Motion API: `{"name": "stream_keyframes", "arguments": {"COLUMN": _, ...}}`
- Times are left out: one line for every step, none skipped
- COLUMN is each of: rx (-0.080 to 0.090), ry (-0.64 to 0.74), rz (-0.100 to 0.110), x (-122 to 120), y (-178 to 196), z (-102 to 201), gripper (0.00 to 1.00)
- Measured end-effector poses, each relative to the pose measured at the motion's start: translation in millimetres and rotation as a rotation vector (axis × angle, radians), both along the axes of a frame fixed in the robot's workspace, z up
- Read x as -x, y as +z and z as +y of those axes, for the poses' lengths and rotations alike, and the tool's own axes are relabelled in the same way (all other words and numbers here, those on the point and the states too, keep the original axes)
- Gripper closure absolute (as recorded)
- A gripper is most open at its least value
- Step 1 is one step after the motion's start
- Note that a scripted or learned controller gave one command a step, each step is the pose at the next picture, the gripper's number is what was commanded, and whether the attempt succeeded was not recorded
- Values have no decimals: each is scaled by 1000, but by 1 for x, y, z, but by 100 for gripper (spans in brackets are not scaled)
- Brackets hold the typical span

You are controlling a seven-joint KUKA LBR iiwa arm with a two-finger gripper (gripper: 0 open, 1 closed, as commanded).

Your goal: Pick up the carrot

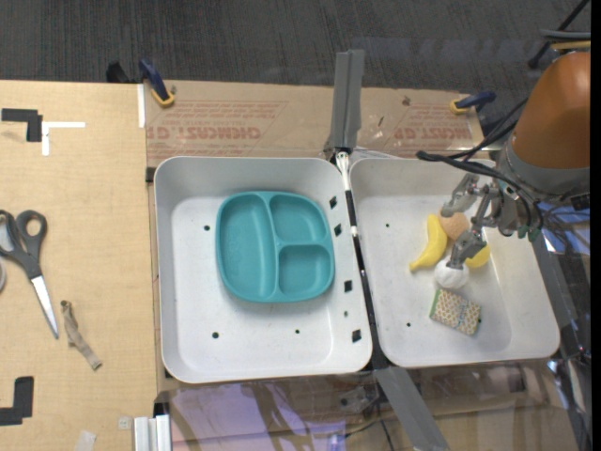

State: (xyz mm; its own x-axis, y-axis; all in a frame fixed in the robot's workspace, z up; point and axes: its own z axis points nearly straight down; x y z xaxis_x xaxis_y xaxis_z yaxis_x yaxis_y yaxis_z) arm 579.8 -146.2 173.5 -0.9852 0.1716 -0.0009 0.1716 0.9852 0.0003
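In the right bin point(404, 341) a small orange carrot point(467, 248) lies aslant, its pale end point(451, 273) pointing toward the front. It rests against a yellow banana point(431, 244), with a peach-coloured round piece point(454, 225) just behind it. My gripper point(470, 220) hangs from the right directly over the carrot's upper end. Its two grey fingers stand apart, open, with nothing clearly clamped between them. The fingers hide part of the carrot and banana.
A patterned square pouch point(456, 311) lies in front of the carrot. A teal divided plate point(276, 246) sits in the left bin point(188, 336). Scissors point(30, 261) lie on the cardboard at the far left. Cables and the orange wrist band point(563, 111) crowd the right edge.
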Motion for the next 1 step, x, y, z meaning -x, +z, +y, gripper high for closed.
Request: {"name": "stream_keyframes", "arguments": {"rx": 1, "ry": 127, "rz": -4, "x": -66, "y": -81, "z": 0, "gripper": 0}}
